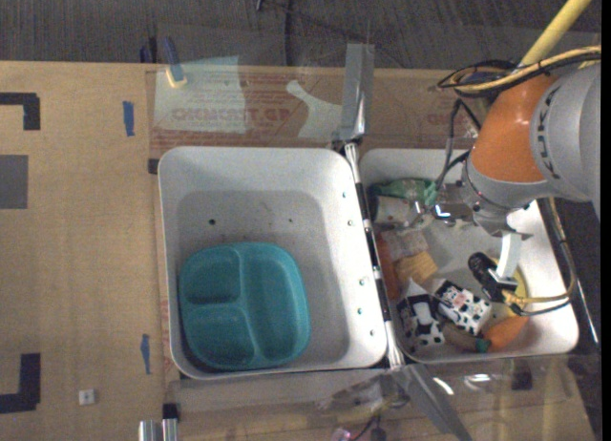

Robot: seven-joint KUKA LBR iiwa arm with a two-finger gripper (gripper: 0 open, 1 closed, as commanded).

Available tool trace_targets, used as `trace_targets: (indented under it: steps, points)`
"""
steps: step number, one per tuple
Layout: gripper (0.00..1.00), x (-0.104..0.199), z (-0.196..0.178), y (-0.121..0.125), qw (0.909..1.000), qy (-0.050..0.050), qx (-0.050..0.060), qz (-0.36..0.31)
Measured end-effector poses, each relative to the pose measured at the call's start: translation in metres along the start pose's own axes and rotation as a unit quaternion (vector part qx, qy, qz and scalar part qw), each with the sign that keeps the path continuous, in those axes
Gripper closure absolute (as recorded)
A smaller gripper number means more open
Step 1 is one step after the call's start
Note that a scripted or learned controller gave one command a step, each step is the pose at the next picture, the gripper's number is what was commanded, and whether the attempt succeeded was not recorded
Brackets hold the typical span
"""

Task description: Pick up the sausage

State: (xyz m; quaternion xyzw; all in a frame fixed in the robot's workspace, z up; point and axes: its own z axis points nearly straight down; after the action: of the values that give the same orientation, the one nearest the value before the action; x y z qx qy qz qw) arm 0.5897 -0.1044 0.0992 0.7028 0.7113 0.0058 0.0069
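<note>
Two shallow white plastic bins, left [258,174] and right [559,323], sit on the worktop [76,258]. Left bin: one teal divided plate [243,305]. Right bin: one reddish-brown sausage [384,272] along the left wall and two black-and-white spotted toys [421,320] [463,305] at the near side. The gripper [452,210] is above the right bin; whether it is spread or closed cannot be told.

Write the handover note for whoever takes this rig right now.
Gripper: over the back of the right bin, beside a green item; no sausage seen in it.
Sausage: probably the reddish-brown long piece along that bin's left wall, next to the clutter; not certain.
Left bin: holds a teal divided plate.
Done: no pick visible.
Left: confirm the sausage, grasp it and lift it.
</note>
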Motion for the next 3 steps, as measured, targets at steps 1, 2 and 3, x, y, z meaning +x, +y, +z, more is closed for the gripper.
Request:
trace_targets:
  steps: [1, 2, 3]
  points:
    - [0.0, -0.034, 0.013, 0.078, 0.9954, 0.0, 0.007, -0.095]
    - [0.0, -0.06, 0.01, 0.008, 0.9991, -0.001, 0.005, 0.043]
    - [0.0, -0.1, 0.008, -0.026, 0.9852, 0.005, 0.004, 0.171]
